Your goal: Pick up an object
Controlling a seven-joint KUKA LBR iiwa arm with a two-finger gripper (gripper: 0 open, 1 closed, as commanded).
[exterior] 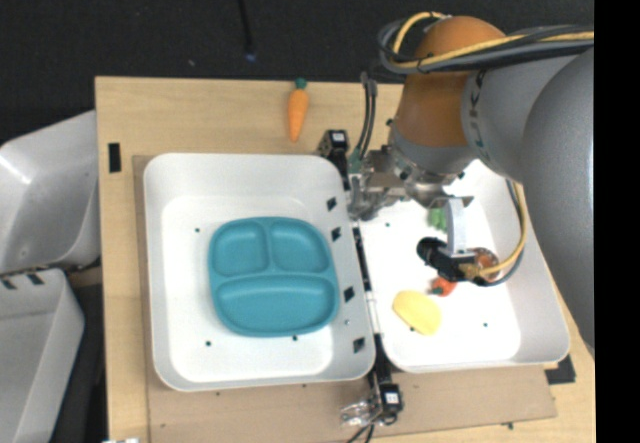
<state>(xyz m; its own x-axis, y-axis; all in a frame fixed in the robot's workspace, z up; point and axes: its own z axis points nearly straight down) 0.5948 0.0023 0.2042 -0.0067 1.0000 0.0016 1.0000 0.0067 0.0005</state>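
Note:
My gripper (372,194) hangs low over the upper left corner of the right bin (500,341), close to the divider between the bins. A yellow lumpy object (416,312) lies on the bin floor below it, towards the front. A small red-orange object (443,286) sits just above and to the right of the yellow one. A small green object (437,219) peeks out beside the wrist, partly hidden by the arm. Nothing is visibly held.
The left bin (170,231) holds a teal divided plate (272,274). An orange carrot (297,111) lies on the wooden bench behind the bins. The bulky grey arm (540,101) covers the right bin's back right part.

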